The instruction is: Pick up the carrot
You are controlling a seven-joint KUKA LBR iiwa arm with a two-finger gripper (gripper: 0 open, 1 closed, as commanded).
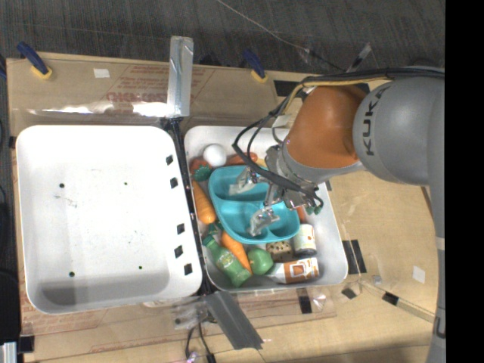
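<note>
- Carrot (237,252) is lying in the right bin (333,237), just below-left of the gripper (257,199); not yet picked.
- Gripper is hovering over the teal bowl (231,206); finger state: cannot tell.

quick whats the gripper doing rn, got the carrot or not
gripper: over the teal bowl in the right bin; open or shut cannot be told. No carrot seen between its fingers; a carrot lies beside the bowl.

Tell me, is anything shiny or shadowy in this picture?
In the camera view, glare whitens the taped strip above the left bin; a soft grey shadow sits in that bin's near corner; the gripper over the blue bowl looks slightly blurred; the carrot stays bright orange.
</note>
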